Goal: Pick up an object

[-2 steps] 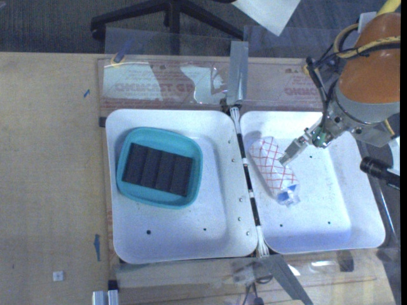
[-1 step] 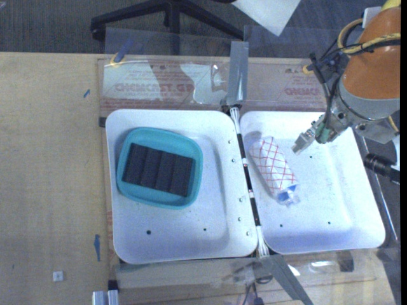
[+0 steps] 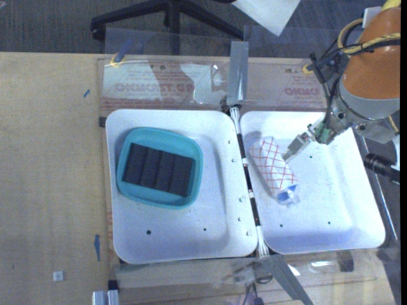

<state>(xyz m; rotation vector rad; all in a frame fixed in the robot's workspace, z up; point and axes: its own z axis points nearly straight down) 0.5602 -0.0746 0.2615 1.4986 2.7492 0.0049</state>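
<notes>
A white item with a red grid pattern and a blue end [image 3: 272, 167] lies slantwise in the right bin [image 3: 337, 227], near that bin's left wall. My gripper [image 3: 294, 150] reaches in from the upper right and hangs low, right at the item's upper right edge. I cannot tell whether it touches the item. In the left bin [image 3: 216, 227] sits a teal dish [image 3: 159, 167] with a black ridged block [image 3: 158, 168] inside it.
The arm's orange band [image 3: 375, 56] and cables hang over the right bin's far right corner. A metal divider post [image 3: 237, 72] stands behind the seam between the bins. The bench top stretches away on the left.
</notes>
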